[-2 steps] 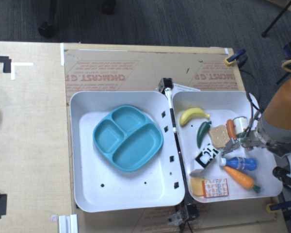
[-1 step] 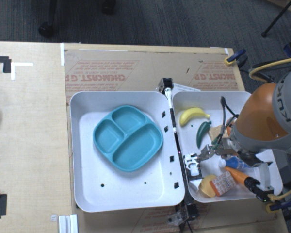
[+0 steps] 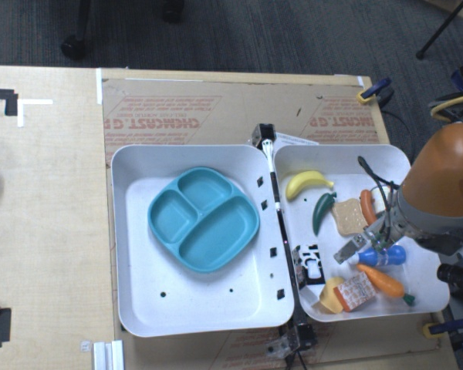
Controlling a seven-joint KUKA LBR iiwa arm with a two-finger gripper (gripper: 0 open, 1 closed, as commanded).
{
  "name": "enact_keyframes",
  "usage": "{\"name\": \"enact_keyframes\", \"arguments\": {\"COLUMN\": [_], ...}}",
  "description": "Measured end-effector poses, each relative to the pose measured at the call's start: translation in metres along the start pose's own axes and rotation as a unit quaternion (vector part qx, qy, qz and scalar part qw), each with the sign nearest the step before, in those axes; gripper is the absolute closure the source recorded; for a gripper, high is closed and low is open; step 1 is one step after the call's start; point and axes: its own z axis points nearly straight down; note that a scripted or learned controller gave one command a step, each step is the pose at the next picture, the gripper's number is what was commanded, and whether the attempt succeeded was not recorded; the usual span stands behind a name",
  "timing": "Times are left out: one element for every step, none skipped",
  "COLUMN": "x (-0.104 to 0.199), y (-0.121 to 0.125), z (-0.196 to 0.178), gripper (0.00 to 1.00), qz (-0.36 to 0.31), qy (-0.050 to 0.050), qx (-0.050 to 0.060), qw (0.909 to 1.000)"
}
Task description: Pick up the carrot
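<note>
Your carrot [image 3: 382,280] lies near the right bin's [image 3: 424,308] front edge, untouched. The gripper [image 3: 368,243] hovers just above it; I cannot tell its state. Banana [image 3: 307,182] behind; teal plate [image 3: 204,219] in the left bin [image 3: 131,284].

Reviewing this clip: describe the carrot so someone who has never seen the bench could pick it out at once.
Start at the right-hand white bin, the one the arm reaches into. Near its front right corner, just below a blue object, the carrot lies at a slant. It is the orange tapered piece with a small green tip, right of the yellow and red carton.
</note>
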Motion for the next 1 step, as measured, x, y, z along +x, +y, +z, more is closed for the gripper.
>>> {"name": "enact_keyframes", "arguments": {"x": [0.0269], "y": [0.0161], "z": [-0.0056], "gripper": [0.0], "qz": [0.189], "qy": [0.0], "qx": [0.001], "qw": [0.982]}}
